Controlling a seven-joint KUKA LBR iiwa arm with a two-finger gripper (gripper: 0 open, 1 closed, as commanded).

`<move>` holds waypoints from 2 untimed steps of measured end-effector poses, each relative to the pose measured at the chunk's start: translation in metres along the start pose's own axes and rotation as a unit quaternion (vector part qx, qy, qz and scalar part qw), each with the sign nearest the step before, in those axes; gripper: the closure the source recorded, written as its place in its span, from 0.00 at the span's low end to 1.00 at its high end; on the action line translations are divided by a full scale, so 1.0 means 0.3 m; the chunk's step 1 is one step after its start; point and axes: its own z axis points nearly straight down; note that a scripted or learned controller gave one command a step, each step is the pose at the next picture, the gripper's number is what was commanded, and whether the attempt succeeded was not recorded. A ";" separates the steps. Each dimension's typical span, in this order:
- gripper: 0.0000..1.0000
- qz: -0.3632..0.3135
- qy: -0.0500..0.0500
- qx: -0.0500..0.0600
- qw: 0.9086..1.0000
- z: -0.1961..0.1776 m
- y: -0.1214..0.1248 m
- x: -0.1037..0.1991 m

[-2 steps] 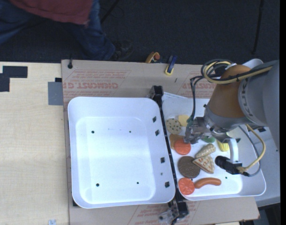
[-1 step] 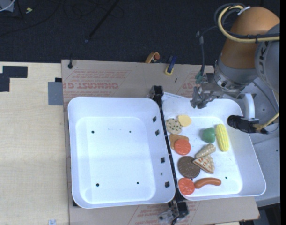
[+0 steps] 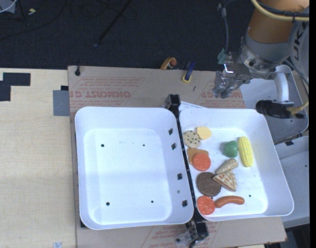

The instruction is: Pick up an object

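Note:
The right bin (image 3: 264, 190) holds several toy foods: a yellow corn cob (image 3: 245, 151), a green round piece (image 3: 230, 148), a speckled cookie (image 3: 191, 138), a pale yellow chip (image 3: 204, 133), an orange-red slice (image 3: 201, 162), a brown round patty (image 3: 208, 184), a pizza wedge (image 3: 226, 180), a tan cone-shaped piece (image 3: 227, 166), a red sausage (image 3: 229, 201) and a red round piece (image 3: 205, 205). My gripper (image 3: 226, 89) hangs above the bench just behind the right bin's far edge, apart from all of them. Nothing is between its fingers.
The left bin (image 3: 85, 164) sits beside the right one, with a black divider (image 3: 181, 159) between them. A yellow-and-blue clip (image 3: 187, 72) and an orange ring (image 3: 168, 63) lie on the cardboard behind the bins. A black fitting (image 3: 274, 108) juts out at right.

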 end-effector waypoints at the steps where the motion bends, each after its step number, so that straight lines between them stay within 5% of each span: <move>1: 1.00 -0.001 0.001 0.000 1.000 -0.292 -0.002 0.126; 2: 1.00 -0.001 0.001 0.001 1.000 -0.586 -0.038 0.259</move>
